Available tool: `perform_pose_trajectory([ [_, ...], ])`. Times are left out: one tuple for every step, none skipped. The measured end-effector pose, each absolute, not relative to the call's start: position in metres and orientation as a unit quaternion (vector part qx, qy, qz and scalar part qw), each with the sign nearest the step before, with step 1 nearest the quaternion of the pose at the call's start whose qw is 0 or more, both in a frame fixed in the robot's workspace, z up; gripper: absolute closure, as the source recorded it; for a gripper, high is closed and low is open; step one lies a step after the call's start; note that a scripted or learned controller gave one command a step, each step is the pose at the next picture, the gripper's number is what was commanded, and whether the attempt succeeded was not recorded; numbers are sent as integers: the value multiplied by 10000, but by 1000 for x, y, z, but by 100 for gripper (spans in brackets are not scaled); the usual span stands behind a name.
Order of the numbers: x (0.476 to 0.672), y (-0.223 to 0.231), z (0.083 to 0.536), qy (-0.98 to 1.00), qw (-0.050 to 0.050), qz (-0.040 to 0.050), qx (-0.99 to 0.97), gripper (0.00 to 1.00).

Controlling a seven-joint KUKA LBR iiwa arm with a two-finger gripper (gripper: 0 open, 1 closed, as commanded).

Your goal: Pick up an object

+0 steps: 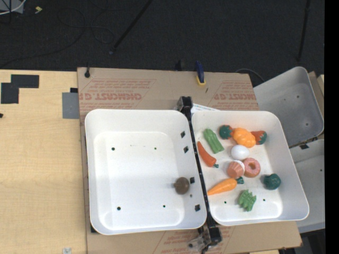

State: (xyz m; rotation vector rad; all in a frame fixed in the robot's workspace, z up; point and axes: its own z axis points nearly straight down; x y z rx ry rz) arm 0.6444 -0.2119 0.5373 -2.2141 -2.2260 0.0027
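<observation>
The pale wooden worktop (37, 157) carries a brown cardboard sheet (143, 91) with red print, and on that sit two shallow white plastic bins side by side, touching along a black clipped seam.

The left bin (106, 216) holds one thing — a small round brown ball (182, 185), near its right wall, low in the tray.

The right bin (288, 205) holds the rest. A long orange plastic carrot (222, 186) lies slanted near the seam, with a red-orange chilli pepper (206, 154) above it and a green ridged pod (213, 140) just beside that. At the top are a yellow-orange bell pepper (243, 136), a dark green lump (225, 132) touching its left side, and a small red-orange piece (259, 137) at its right — what these two are is hard to make out. Below sit a white egg (240, 152), a pink ring-shaped slice (251, 167) and a pink-and-white rounded piece (236, 169) touching it. A dark green broccoli floret (272, 181) lies towards the right wall, and a light green leafy piece (247, 200) sits lowest.

A grey metal plate (294, 102) at the right is cut off by the edge.
</observation>
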Motion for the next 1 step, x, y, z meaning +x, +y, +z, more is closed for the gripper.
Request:
perform_pose_trajectory([
  [644, -212, 537, -7091, 10, 8, -7051, 100],
])
